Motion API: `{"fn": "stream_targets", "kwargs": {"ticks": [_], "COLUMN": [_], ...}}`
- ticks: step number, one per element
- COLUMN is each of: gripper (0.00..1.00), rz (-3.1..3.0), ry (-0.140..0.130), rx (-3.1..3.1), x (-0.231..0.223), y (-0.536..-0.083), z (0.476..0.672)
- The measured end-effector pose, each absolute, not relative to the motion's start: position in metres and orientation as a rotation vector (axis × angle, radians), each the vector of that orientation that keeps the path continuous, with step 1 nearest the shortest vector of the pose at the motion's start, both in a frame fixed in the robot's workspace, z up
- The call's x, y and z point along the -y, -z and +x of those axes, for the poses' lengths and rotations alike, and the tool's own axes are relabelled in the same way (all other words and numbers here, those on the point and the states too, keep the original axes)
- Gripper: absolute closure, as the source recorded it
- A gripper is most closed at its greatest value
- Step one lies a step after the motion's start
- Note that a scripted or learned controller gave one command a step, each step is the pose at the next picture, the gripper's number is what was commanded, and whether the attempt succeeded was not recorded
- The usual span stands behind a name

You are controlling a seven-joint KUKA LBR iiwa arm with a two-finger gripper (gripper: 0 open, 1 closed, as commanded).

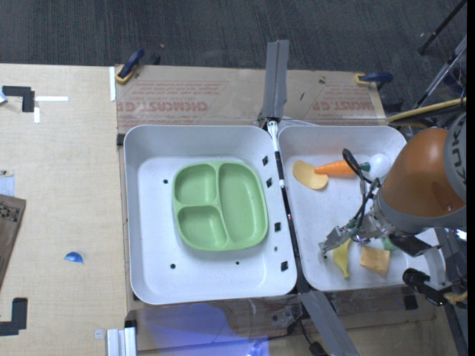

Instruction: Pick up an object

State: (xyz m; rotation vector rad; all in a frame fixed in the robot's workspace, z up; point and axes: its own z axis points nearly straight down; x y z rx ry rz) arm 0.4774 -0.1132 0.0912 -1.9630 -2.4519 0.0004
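Over the right bin: grey arm reaches in from the right.
Gripper (pixel 335 240): low at the bin's front; finger state — cannot tell.
Yellow banana-shaped toy (pixel 341 259): just below the gripper, long axis front-to-back.
Tan block (pixel 375 259): just right.

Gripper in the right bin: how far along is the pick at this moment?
Done: the arm has reached into the right bin, and the gripper is low among the items. In hand: it sits just above the yellow banana-like piece, beside a tan block; a grasp cannot be confirmed. Left: closing on an object and lifting. The carrot, the yellow chip-shaped piece and the green divided plate lie untouched.
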Motion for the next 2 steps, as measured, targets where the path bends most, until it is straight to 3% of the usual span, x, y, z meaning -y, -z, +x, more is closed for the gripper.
{"fn": "stream_targets", "kwargs": {"ticks": [1,2], "gripper": [1.00,1.00], "rz": [-1.969,-2.237], "ry": [-0.001,-0.003], "rx": [2.446,2.206], "x": [0.114,0.068], "y": [-0.100,-0.191], "z": [0.477,0.478]}}
